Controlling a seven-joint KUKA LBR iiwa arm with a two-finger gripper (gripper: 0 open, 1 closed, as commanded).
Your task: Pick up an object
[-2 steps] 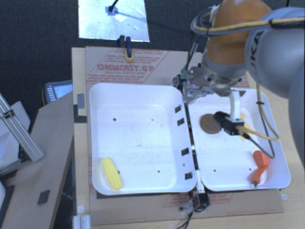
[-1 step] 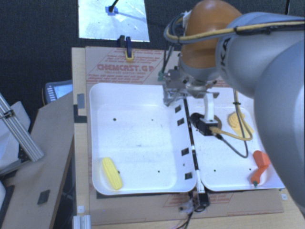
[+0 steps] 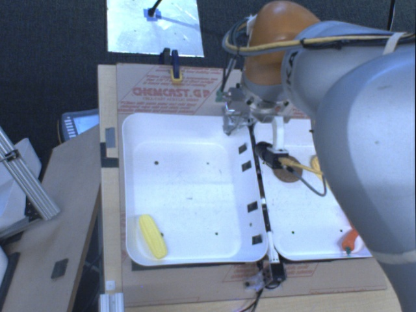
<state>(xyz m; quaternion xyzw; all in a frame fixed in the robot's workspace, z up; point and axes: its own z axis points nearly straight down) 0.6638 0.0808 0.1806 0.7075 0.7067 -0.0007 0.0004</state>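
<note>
Yellow corn cob [image 3: 153, 236] lying in near-left corner of left bin [image 3: 182, 194], close to front wall. Round brown piece [image 3: 286, 171] and yellow item [image 3: 316, 164] in right bin [image 3: 305, 239]; small orange object [image 3: 350, 240] near its front edge. Hand [image 3: 250, 119] over far end of divider between bins; grip state cannot be told. Both bins on tabletop [image 3: 71, 194].

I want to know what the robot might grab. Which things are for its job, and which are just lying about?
For the job:
end effector
corn
brown disc
orange thing

Just there:
bins
clamp
cardboard
</note>
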